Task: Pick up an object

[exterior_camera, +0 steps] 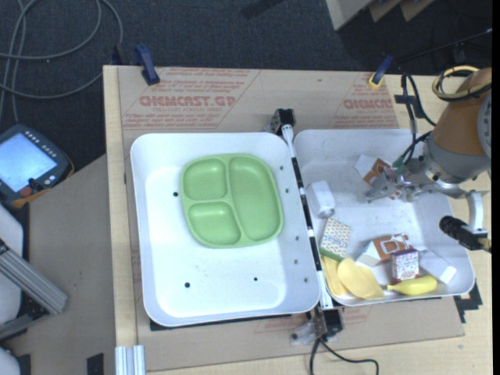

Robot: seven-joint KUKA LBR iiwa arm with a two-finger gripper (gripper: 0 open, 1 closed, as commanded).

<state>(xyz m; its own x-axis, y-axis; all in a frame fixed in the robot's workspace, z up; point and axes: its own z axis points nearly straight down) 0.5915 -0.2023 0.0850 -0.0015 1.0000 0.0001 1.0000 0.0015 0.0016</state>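
Observation:
My gripper (384, 187) reaches in from the right and hangs low over the back half of the right bin (344, 143). A small brown and white packet (374, 168) lies right beside its tip, on the far side; whether they touch is unclear. Further forward in the same bin lie a white block (320, 197), a patterned packet (336, 237), a yellow rounded piece (357, 279), a banana (415, 287), a brown carton (389, 247) and a red and white carton (406, 265).
The left bin (156, 233) holds a green divided plate (232, 200). The arm's grey body with its orange band (459, 127) stands over the right bin's far right corner. A black clamp (283, 119) sits at the back between the bins.

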